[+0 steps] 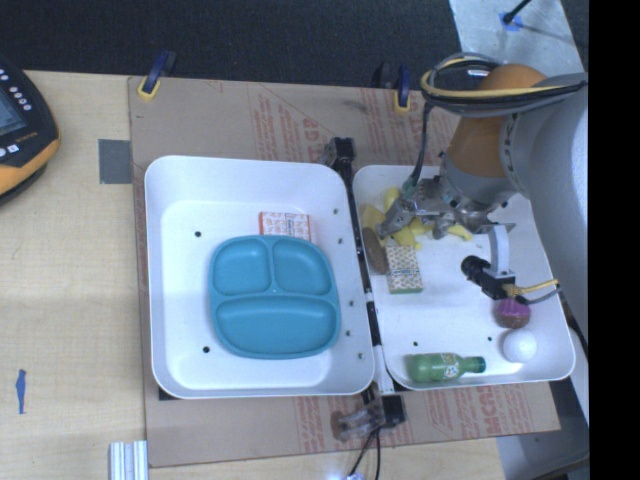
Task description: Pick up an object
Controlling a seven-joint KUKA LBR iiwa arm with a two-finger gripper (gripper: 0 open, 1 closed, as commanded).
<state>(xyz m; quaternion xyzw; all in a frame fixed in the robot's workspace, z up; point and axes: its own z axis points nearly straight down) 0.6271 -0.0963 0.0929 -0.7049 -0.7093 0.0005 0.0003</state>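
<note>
I have the hand [428,213] low in the right bin [455,363], over the yellow pieces [400,230] heaped against its far wall; whether it is open or closed I cannot tell. Just below it lies a patterned packet [403,267], farther out a green bottle [445,367] and a white ball [519,346]. Well to its left, the other bin [175,268] carries a blue divided plate [273,296].

Light wooden bench [70,298], brown cardboard sheet [250,118], dark floor [250,13]
</note>
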